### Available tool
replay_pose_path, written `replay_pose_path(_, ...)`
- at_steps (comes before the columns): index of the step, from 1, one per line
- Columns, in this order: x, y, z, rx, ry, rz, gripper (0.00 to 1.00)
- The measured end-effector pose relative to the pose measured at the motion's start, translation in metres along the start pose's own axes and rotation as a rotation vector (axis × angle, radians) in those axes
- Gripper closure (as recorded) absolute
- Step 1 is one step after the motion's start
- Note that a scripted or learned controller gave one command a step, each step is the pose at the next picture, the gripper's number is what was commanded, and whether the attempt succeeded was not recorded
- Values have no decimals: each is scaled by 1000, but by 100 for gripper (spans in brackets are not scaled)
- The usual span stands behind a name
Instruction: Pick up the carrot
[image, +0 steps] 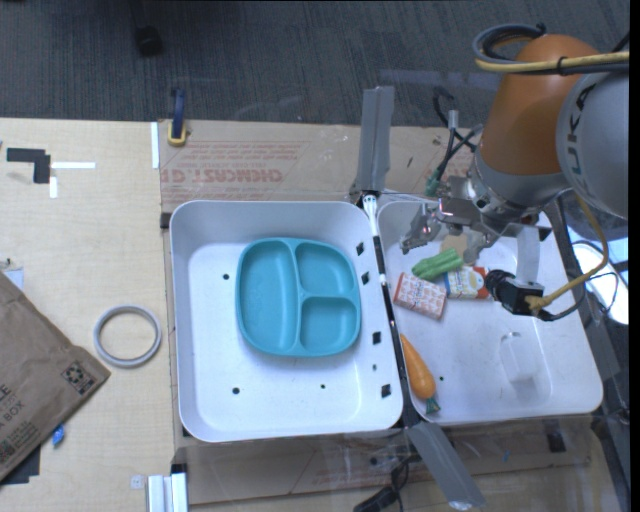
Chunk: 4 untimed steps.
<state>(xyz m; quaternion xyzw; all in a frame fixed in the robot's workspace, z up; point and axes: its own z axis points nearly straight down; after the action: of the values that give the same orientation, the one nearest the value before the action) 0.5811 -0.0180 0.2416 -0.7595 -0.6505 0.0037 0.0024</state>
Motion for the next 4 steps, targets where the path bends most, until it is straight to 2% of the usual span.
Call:
replay_pose_path(1, 0, -66, 54, 0, 1, -138, 0)
replay_pose_path(2, 23, -86, -68, -4, -1, -171, 0)
replay_pose_path(3, 15, -107, 16, -1, 0, -284, 0)
replay_pose_path(4, 23, -105, -17, -3, -1, -490, 0)
